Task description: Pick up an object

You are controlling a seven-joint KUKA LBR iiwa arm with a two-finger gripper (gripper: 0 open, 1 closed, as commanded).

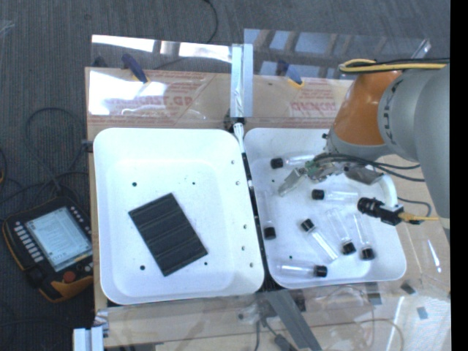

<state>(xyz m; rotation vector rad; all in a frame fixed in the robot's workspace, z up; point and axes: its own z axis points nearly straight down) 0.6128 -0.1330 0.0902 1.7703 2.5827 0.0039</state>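
Clear vials litter the right bin; the gripper hangs over its far half, fingers spread and holding nothing.

Nearest, a black-capped clear vial lies along the near edge of the right bin; others lie scattered toward the middle. They look light, rigid, smooth and liable to roll or slip, so a hold across the body near the cap seems safest. The gripper hovers toward the far-left corner. A black ribbed pad lies in the left bin.
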